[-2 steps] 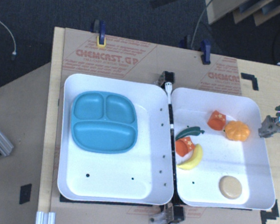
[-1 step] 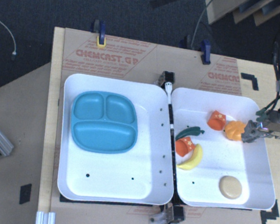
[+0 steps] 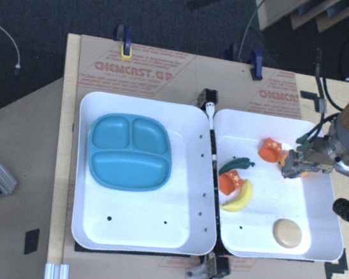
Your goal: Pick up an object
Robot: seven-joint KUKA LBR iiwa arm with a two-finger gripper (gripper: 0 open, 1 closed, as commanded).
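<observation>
We see the gripper (image 3: 295, 164), its state unclear, low in the right bin (image 3: 314, 249) just beside a small orange toy (image 3: 269, 149), probably light, stiff plastic, best pinched across its narrow sides.

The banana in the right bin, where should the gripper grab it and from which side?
Probably across the banana's middle, coming straight down from above. It lies flat and curved, its upper end against the red-orange piece, so the lower, freer half toward the bin's open floor leaves more room. The gripper is beside the orange object, away from it.
</observation>
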